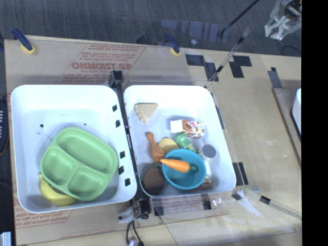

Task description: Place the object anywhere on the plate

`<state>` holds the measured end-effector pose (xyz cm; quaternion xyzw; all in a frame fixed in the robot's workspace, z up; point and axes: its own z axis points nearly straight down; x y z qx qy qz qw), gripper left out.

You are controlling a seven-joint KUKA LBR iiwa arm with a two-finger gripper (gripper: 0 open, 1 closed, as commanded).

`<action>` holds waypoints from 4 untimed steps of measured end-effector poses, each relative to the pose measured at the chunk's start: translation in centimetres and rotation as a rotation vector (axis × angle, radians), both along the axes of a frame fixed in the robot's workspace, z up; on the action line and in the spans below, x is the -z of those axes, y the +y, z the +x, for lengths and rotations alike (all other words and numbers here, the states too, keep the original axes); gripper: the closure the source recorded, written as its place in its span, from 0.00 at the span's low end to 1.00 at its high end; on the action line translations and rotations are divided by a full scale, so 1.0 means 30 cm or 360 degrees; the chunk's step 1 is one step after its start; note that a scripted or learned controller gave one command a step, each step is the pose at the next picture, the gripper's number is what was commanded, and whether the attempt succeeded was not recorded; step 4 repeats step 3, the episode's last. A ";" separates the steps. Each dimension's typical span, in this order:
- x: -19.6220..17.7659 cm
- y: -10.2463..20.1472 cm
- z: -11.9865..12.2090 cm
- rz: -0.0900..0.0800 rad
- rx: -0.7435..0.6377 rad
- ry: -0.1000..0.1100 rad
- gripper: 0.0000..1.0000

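Observation:
A green plate (79, 163) with three compartments lies tilted in the left bin (31, 106), resting on a yellow object (54, 195). The right bin (169, 94) holds several food items: a tan wedge (145, 110), a brown drumstick (152, 145), a red-and-white packet (192, 128), a green piece (183, 140), a small grey can (208, 151), a dark brown round object (152, 181) and a blue bowl (183, 174) with an orange carrot (177, 164) across it. My gripper (283, 15) hangs at the top right corner, far beyond both bins and away from every object.
A black divider (123, 132) runs between the two bins. A thin dark rod (241, 17) slants across the top right. Blue-and-yellow clamps (23, 41) hold the cardboard bench cover at the back edge.

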<state>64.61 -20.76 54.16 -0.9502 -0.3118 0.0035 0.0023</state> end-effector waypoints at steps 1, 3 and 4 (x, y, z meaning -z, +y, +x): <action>0.052 -0.012 -0.233 0.0000 -0.0142 -0.0003 1.00; 0.009 0.000 -0.117 0.0000 -0.0015 0.0007 1.00; 0.009 0.000 -0.117 0.0000 -0.0015 0.0007 1.00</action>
